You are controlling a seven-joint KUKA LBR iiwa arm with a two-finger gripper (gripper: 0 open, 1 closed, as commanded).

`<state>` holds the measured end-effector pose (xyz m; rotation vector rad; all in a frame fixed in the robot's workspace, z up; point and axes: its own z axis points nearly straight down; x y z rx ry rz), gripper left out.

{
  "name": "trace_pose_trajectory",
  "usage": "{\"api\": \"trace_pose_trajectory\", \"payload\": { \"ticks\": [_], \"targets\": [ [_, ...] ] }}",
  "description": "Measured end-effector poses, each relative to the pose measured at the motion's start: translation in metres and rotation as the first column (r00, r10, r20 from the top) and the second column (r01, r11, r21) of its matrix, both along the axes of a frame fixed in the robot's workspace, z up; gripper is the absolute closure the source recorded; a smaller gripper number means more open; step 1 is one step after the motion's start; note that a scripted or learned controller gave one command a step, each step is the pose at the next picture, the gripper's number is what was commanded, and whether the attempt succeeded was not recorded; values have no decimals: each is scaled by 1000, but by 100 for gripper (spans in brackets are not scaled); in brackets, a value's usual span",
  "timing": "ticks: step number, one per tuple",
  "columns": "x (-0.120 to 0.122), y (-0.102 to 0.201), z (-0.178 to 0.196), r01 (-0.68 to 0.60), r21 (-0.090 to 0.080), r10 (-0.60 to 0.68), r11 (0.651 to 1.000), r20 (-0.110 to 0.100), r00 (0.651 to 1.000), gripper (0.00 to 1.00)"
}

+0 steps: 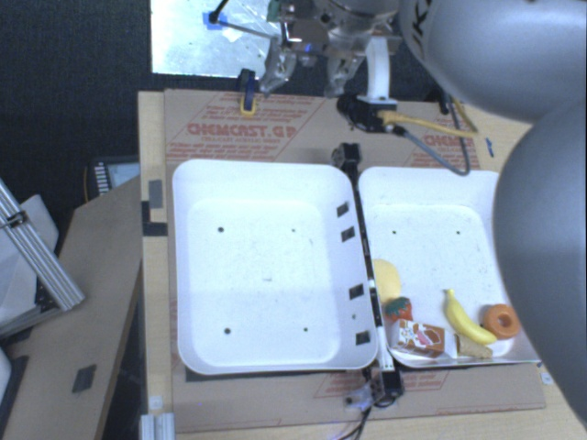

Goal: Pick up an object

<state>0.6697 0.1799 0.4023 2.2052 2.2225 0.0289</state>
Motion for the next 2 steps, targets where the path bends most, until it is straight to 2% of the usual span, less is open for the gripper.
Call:
{"api": "trace_pose_trajectory", "payload": {
  "ticks": [1, 2],
  "targets": [
    [-41, 53, 139, -4, 2, 4, 1000, -4, 1000, 0],
    [0, 37, 133, 9, -6, -9, 1000, -17, 1000, 0]
  ]
}}
